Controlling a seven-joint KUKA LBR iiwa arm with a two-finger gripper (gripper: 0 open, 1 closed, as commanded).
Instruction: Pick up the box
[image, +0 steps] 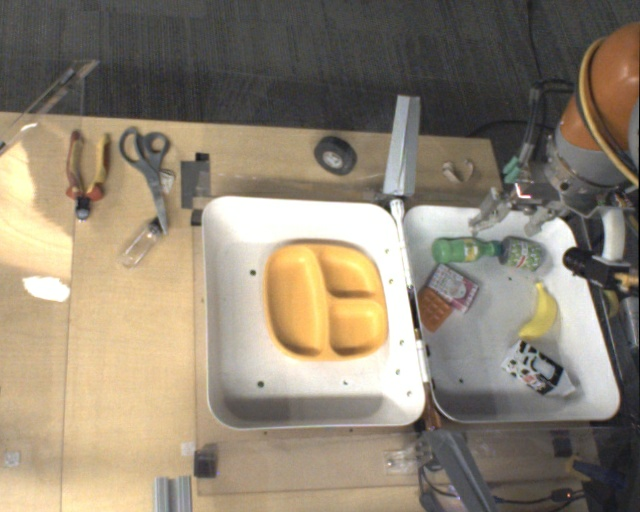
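The claw (512, 208) hangs over the far edge of the right bin (590, 400), fingers spread wide w/ nothing in them. The box (447, 295) lies flat in that bin's left part, just below a green bottle (487, 251). A banana (540, 312) is nearby. Left bin (230, 390) has a yellow tray (326, 298).

Box (447, 294) lies beside bottle (488, 251) in right bin (600, 400).
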